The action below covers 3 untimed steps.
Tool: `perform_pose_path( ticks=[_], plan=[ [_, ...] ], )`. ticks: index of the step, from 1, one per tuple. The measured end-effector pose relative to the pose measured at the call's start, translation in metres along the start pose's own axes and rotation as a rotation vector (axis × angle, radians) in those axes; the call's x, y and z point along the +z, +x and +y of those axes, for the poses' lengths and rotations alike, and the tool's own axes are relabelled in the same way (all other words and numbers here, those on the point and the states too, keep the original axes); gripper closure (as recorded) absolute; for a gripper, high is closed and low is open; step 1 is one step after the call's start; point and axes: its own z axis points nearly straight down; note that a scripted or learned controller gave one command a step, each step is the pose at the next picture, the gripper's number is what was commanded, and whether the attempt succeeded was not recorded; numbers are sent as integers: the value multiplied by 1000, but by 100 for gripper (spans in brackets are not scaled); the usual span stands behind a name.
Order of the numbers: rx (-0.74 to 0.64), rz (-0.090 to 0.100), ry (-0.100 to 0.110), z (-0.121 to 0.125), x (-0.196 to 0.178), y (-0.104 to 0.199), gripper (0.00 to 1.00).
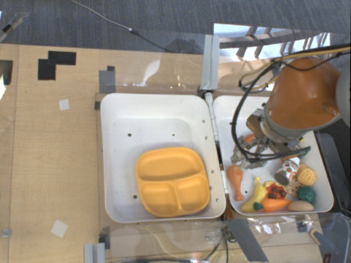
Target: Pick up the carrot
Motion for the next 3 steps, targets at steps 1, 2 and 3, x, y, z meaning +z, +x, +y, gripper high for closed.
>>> perform_pose_path(
  ticks=[1,2,3],
  plan=[
    [-499,0,-5,51,1,-26,100],
    [-438,3,-1,-40,1,25,100],
    [-614,-1,3,-27,95,55,100]
  ],
)
